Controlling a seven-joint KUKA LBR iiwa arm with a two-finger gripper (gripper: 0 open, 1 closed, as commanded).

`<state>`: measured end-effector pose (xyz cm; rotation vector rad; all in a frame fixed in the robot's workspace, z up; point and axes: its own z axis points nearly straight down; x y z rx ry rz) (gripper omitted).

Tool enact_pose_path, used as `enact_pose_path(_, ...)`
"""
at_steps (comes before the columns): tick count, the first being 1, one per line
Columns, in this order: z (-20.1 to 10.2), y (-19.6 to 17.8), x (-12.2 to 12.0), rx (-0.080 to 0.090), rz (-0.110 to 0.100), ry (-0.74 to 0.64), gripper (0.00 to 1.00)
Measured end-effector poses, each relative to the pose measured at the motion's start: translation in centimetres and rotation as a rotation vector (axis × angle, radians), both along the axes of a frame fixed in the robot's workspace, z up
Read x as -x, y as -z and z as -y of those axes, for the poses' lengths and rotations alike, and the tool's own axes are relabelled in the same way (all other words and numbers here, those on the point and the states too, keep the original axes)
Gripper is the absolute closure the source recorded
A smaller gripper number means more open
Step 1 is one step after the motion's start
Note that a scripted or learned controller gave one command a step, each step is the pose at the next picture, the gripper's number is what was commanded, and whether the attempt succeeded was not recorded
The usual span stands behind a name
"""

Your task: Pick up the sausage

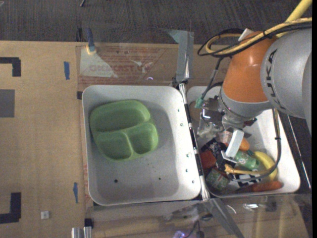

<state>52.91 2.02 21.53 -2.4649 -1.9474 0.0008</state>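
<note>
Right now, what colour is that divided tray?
Green, plain; the divided tray shows best in the camera view.

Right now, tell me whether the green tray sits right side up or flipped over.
Right side up. The green tray lies flat in the left bin, its three compartments facing up toward the camera.

**Sausage low in the right bin**

The reddish-brown, elongated sausage lies flat, nearly level and slightly tilted, at the lower edge of the right-hand shallow white bin. It rests among the clutter there, just below a yellow banana, partly hidden.
</note>
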Motion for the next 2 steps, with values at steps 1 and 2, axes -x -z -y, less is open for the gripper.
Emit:
enact_pose_path(1,-6.8,3.1,-4.7,0.001,-0.001,0.236,1.00)
enact_pose_path(2,-14.8,-3.8,-11.1,0.000,0.000,0.639,1.00)
